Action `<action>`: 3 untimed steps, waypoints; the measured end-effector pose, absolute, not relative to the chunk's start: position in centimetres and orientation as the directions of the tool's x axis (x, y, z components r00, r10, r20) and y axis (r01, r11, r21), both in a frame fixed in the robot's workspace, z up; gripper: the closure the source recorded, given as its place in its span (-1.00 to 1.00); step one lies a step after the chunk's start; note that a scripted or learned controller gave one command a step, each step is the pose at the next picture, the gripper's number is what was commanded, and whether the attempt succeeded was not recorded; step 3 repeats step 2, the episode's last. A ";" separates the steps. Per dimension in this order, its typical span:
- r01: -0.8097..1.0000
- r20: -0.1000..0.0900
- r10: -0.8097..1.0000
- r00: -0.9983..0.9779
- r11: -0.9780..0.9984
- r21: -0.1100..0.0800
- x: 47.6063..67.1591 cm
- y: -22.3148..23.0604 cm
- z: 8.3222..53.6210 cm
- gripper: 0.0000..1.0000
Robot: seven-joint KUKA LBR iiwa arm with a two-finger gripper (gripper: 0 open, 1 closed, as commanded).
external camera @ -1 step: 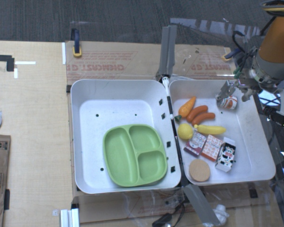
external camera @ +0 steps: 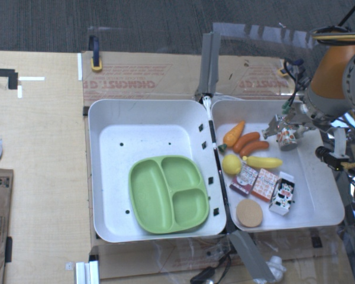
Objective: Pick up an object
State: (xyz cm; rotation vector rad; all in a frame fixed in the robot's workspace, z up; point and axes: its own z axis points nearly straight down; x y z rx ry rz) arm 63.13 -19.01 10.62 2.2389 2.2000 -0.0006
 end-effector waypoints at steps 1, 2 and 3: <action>1.000 -0.003 1.000 0.016 -0.016 0.002 63.2 -19.1 11.6 1.00; 0.999 -0.001 0.999 0.055 -0.055 0.000 64.5 -11.0 23.1 1.00; 0.999 -0.001 0.999 0.055 -0.055 0.000 64.5 -11.0 23.1 1.00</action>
